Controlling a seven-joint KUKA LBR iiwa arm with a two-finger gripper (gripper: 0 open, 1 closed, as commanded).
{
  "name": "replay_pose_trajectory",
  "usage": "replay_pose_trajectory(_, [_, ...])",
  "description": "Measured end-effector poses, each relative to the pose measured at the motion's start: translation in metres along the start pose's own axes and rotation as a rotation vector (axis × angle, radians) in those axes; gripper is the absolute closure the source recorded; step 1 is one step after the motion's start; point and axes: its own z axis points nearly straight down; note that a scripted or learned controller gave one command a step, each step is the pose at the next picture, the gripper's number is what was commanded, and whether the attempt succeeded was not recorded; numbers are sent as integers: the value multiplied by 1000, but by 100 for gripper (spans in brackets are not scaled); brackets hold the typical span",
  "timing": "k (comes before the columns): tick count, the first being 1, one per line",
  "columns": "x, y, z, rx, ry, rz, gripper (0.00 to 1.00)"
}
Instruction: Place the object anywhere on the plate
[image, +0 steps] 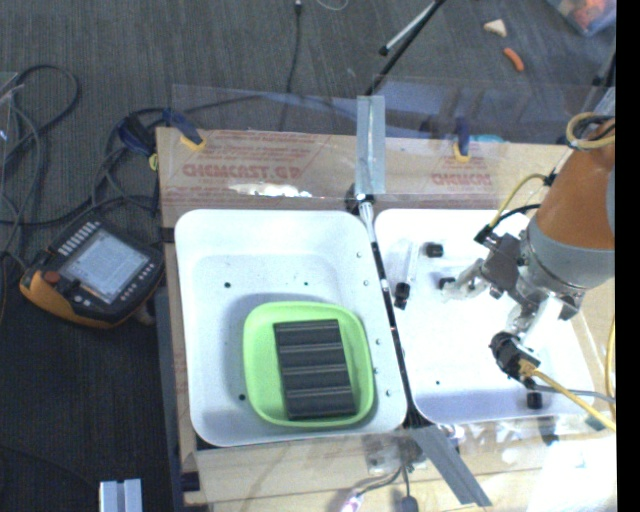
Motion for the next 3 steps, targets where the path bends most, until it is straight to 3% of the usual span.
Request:
replay_pose_trajectory(1, [15,-11,-20,-1,0,54,0])
replay_pose_trajectory(2, [22,8,4,-1,-3,138,0])
replay_pose_trajectory(3, [-11,8,-77,-3,-1,236,0])
